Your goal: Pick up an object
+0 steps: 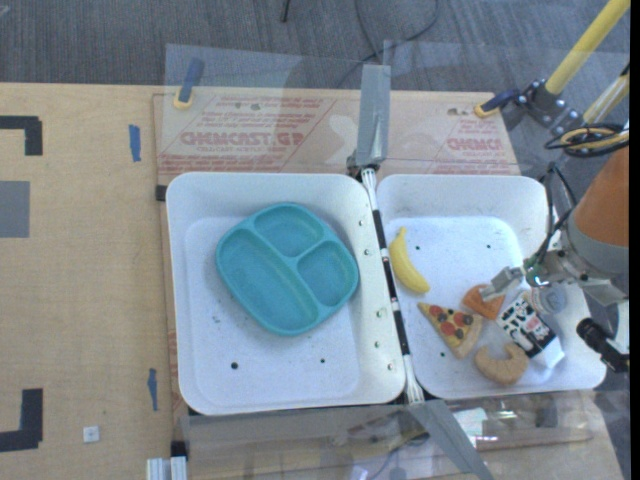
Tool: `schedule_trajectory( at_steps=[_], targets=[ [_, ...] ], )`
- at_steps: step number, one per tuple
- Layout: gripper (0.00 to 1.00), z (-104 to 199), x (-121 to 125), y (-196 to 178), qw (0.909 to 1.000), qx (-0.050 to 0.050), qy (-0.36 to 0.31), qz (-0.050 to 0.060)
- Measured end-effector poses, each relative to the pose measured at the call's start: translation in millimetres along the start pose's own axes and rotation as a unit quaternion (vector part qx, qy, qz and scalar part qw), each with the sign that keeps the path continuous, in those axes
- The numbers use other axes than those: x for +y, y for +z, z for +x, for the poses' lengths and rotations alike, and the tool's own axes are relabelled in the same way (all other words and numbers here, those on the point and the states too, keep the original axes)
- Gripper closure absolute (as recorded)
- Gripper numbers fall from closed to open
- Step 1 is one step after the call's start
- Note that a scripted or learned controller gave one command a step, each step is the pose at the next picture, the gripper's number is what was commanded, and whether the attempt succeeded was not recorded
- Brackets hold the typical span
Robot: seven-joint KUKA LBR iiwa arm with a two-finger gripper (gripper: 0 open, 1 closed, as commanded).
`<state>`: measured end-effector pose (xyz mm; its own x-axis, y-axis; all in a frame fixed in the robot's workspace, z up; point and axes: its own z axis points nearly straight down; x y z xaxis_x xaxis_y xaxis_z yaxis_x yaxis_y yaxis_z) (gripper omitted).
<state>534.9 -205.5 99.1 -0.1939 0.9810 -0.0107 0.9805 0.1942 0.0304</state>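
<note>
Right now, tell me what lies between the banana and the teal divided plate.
In the camera view, the two bins' raised white rims meet between the banana and the teal divided plate; otherwise only bare bin floor lies between them.

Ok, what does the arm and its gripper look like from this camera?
The arm shows an orange band over grey casing at the right edge. Below it the gripper is a pale metallic, silvery assembly, with dark cables looping beside it.
</note>
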Motion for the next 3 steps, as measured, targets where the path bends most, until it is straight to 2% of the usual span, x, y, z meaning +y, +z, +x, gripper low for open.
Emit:
schedule_trajectory(
  at_steps=[1, 2, 3],
  targets=[
    [0.00, 28.0, 6.5, 1.4, 0.9987, -0.002, -0.051, 0.003],
    [0.00, 75.5, -20.3, 1.9, 0.9935, -0.001, -0.114, 0.002],
    [0.00, 108.7, -23.1, 2.1, 0.9922, -0.001, -0.125, 0.002]
  ],
)
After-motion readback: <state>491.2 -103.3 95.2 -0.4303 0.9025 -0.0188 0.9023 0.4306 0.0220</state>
